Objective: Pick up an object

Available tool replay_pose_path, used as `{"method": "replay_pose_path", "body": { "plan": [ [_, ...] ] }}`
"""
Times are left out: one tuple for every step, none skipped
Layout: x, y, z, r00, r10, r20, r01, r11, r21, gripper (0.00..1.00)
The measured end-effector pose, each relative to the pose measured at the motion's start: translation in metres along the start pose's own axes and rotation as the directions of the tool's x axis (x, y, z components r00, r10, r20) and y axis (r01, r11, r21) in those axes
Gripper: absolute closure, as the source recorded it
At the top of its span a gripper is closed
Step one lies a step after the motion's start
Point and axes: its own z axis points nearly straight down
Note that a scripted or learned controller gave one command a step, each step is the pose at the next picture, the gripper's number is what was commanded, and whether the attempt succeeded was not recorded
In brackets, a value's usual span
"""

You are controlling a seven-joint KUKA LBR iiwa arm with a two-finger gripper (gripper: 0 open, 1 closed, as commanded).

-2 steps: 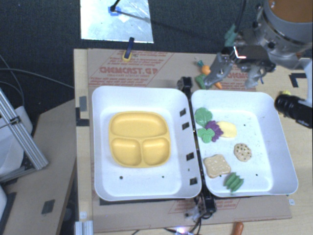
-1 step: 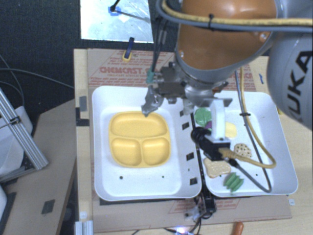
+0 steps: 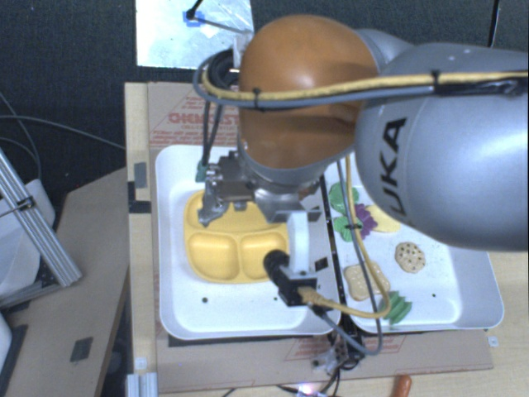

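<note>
Directly beneath the gripper [image 3: 263,209], the yellow divided tray [image 3: 223,251] is seen in the left bin [image 3: 173,246]; the grasp state cannot be told.

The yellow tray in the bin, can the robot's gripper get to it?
Probably yes. The gripper hangs right over the yellow tray in the left bin, and nothing seems to sit between them.

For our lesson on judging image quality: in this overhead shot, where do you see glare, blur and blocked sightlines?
In the camera view, glare shines on the arm's orange band and the foil sheet; the grey arm link looms large and soft-edged near the lens; the arm hides much of the left bin and part of the yellow tray; the cookie looks slightly blurred.
</note>
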Motion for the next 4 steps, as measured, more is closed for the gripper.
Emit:
{"method": "replay_pose_path", "body": {
  "plan": [
    [-0.002,0.002,-0.017,1.000,0.006,-0.005,-0.006,1.000,-0.010,1.00],
    [-0.003,0.001,-0.153,1.000,0.002,-0.011,-0.003,1.000,-0.025,1.00],
    [-0.003,0.000,-0.086,1.000,0.006,0.000,-0.006,1.000,-0.004,1.00],
    [-0.002,0.001,-0.100,1.000,0.005,-0.005,-0.005,1.000,-0.011,1.00]
  ]
}}
